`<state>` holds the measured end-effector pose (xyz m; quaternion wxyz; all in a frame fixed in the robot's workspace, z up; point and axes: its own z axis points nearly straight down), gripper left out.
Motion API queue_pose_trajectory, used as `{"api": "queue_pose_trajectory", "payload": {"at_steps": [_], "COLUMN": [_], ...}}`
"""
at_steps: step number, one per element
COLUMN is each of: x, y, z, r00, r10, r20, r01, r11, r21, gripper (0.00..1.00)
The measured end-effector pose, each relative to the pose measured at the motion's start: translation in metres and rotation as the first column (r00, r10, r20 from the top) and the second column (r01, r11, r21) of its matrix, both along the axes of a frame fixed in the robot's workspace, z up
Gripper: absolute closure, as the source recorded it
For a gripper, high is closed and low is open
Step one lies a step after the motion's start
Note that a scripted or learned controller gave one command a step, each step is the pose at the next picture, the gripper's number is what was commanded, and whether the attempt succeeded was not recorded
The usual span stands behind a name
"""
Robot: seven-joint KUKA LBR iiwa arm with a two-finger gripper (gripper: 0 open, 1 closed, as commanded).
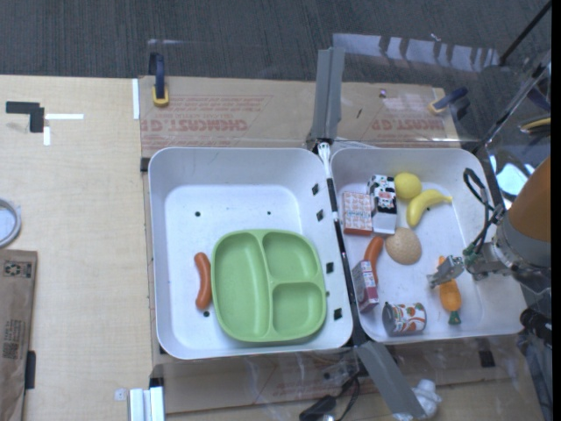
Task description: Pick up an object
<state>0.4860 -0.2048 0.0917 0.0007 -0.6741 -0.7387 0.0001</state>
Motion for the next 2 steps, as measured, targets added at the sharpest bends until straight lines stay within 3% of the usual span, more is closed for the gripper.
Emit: {"api": "queue_pose_trajectory", "payload": {"at_steps": [1,2], "x": [0.0,-0.008], "y": [0.0,0.046], "z": [0.009,0.093], "r00": [1.0,0.995], "r10": [-0.003,-0.099], "r20": [0.001,0.001], "r01": [0.003,0.099], "r11": [1.0,0.995], "r21": [0.0,-0.001], "gripper": [1.0,1.0]}}
